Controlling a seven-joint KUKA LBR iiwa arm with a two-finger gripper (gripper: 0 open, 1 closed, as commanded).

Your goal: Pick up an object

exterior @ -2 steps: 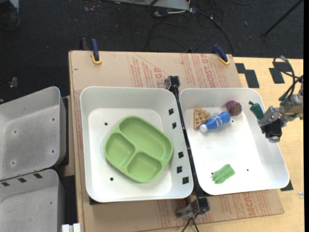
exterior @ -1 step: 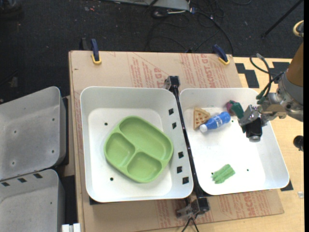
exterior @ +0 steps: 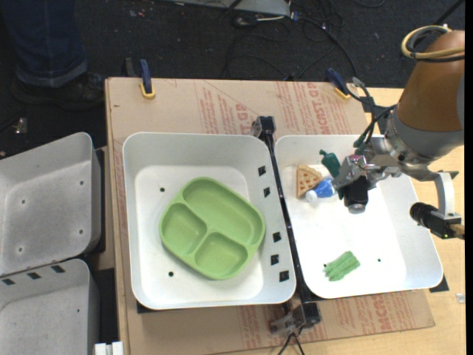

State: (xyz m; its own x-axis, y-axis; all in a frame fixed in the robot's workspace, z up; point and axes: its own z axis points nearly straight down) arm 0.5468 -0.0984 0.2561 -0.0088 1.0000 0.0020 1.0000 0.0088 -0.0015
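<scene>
The gripper (exterior: pixel 355 195) hangs over the right bin (exterior: pixel 414 272), in its upper middle part, with the grey arm (exterior: pixel 432 102) and its orange band reaching in from the right. From this slanted view I cannot tell if it is released or clenched, and nothing is seen inside it.

Just to the left of the gripper there is a small group of objects. A blue and white small object (exterior: pixel 321 191) lies closest, almost touching the dark body of the gripper. A little further left lies a tan waffle-like wedge (exterior: pixel 307 179). Above and to the left of the gripper, a dark green piece (exterior: pixel 329 161) sits near the wedge; what it is exactly I cannot say.

Below the gripper, well apart from it, a green leafy toy (exterior: pixel 341 265) lies flat on the bin floor near the front wall.

Far to the left of the gripper, in the left bin (exterior: pixel 148 154), a light green divided plate (exterior: pixel 212 228) with three compartments lies tilted a little in the view.
</scene>
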